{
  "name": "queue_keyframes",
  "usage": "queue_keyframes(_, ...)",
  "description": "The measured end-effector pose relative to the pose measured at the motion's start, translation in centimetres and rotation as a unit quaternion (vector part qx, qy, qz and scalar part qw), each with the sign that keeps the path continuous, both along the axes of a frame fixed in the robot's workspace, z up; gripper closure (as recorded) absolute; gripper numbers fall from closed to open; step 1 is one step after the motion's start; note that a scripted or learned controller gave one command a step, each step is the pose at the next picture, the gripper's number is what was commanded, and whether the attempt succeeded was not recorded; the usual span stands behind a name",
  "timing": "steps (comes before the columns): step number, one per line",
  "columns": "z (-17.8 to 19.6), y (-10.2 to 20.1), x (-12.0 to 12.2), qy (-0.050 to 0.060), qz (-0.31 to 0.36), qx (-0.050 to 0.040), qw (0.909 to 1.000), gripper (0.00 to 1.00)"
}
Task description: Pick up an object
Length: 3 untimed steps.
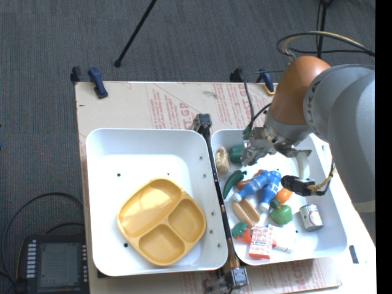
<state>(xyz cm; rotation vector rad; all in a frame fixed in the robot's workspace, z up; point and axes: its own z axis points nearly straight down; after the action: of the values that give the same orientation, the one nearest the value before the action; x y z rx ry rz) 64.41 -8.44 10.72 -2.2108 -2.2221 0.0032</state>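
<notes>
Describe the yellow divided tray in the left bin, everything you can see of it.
The yellow tray looks like smooth moulded plastic, with rounded corners and a raised rim. Ridges split it into three compartments: one long one along its upper left side and two smaller ones on its lower right side. It lies flat, right side up, turned at a diagonal on the floor of the left bin, toward that bin's lower right. Nothing sits in it. Its right corner lies close to the bin's right wall; whether they touch is unclear.

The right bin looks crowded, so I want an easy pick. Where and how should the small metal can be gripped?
Grip the small metal can across its round side, coming straight down from above. It lies on its side near the right bin's right wall, apart from the toy pile, so there is likely room for the pincer on both sides.
</notes>
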Motion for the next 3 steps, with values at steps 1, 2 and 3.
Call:
queue_keyframes(1, -0.01, 0.00, -0.01, 0.000, 0.000, 0.0000, 1.0000, 0.00)
queue_keyframes(2, 0.97, 0.00, 0.02, 0.001, 0.000, 0.0007, 1.0000, 1.00)
queue_keyframes(3, 0.96, 0.00, 0.01, 0.001, 0.000, 0.0007, 1.0000, 0.00)
